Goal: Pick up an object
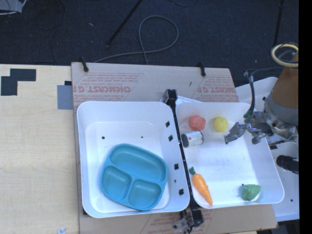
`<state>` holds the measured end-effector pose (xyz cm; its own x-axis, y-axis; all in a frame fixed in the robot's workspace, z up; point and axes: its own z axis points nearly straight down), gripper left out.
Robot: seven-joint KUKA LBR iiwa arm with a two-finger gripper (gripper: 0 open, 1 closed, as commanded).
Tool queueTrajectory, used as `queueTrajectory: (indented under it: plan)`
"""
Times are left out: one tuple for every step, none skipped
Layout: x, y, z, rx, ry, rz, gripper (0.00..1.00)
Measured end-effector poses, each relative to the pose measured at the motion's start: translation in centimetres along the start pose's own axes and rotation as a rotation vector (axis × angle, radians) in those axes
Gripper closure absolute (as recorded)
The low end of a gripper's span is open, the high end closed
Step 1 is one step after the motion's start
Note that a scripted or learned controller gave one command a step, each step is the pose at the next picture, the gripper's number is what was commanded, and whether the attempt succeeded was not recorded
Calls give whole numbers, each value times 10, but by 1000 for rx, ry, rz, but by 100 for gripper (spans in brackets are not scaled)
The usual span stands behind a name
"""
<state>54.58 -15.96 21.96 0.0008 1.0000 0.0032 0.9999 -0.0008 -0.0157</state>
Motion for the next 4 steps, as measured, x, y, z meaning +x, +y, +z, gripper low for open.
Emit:
queueTrajectory:
  plan:
    - [0, 2, -5, -8, -1, -1, 0]
    - [-3, -4, 45, -3, 0, -1, 0]
    - [0, -5, 92, -3, 1, -1, 0]
    - [0, -5, 136, -9, -1, 0, 0]
